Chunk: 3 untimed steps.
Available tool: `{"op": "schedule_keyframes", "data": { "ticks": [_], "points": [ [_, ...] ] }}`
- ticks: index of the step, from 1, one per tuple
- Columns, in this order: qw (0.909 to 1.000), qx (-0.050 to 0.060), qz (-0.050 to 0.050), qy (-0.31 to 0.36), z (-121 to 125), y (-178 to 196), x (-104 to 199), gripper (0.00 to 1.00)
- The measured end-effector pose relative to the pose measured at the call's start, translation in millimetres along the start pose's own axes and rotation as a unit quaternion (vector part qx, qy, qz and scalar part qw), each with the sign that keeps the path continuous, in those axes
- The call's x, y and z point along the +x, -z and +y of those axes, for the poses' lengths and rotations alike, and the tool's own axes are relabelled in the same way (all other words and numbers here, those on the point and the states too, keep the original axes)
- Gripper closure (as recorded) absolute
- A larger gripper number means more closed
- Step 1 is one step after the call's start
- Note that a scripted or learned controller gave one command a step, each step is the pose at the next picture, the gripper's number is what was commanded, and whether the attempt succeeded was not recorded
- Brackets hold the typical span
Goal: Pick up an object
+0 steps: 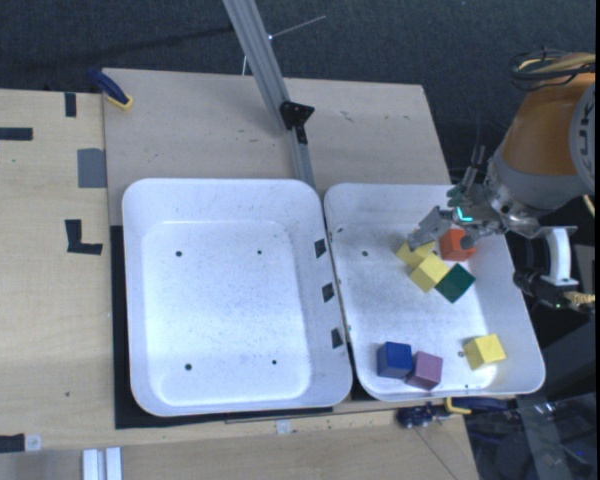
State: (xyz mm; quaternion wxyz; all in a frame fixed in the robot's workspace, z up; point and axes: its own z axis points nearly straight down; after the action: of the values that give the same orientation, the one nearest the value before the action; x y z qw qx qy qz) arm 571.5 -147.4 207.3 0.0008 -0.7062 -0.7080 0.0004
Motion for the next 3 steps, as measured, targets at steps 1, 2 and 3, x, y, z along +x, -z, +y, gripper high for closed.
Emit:
{"op": "schedule_keyframes", "data": {
  "ticks": [1, 2, 3],
  "points": [
    [1.0, 0.002, 0.0, 0.0, 9, -55, 1, 0.0],
    [1.0, -0.005, -0.005, -0.001, 15, -92, -4, 0.0],
    [0.9999, -0.011, -0.005, -0.001, 19, -92, -5, 0.0]
  ]
}}
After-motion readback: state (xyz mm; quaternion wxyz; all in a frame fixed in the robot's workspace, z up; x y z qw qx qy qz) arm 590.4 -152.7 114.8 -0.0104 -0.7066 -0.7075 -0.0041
